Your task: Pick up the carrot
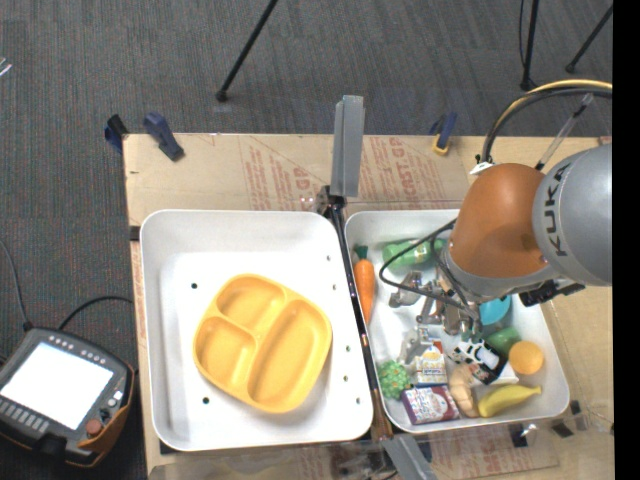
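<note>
Pincer (432, 320) sits low in my right bin (556, 368); I can't tell its state. Its wrist hides items, and the carrot (365, 286) lies apart by the left wall.

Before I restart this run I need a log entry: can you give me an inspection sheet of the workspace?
Surface: cardboard-topped bench bearing a left bin and a right bin.
Job's things: carrot lies along the right bin's left wall, green top toward the far end, not held.
Clutter: yellow tray in the left bin; in the right bin a banana, orange, broccoli, green bottle, small packets.
Grippers: gripper hangs over the right bin's middle, right of the carrot; fingers unclear.
Cables: hose looping over the arm; cable to the pendant.
Surroundings: pendant on the floor, stand legs, blue clamps.
</note>
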Controlling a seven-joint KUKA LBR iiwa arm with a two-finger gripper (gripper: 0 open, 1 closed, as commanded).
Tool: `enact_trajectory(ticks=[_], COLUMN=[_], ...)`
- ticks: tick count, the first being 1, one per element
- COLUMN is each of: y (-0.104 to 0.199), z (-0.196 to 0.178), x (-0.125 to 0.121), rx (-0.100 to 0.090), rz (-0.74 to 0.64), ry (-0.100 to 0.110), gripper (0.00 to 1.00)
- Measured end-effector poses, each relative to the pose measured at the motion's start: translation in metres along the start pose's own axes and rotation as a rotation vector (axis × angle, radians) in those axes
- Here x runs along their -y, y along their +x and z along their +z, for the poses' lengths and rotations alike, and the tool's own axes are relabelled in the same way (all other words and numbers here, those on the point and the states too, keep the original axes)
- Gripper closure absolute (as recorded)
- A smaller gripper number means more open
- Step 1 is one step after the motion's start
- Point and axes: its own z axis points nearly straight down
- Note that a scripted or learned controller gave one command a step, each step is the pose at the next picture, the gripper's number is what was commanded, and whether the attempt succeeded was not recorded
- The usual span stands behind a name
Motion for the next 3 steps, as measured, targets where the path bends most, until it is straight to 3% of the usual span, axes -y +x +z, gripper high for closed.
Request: enact_trajectory(ticks=[1, 2, 3], y=[-0.050, -0.030, -0.070], z=[-0.001, 0.000, -0.109], x=[-0.010, -0.006, -0.022], rx=[0.002, -0.002, 0.017], rz=[0.192, 0.273, 0.261], ry=[0.000, 0.000, -0.003], gripper=[0.00, 0.00, 0.00])
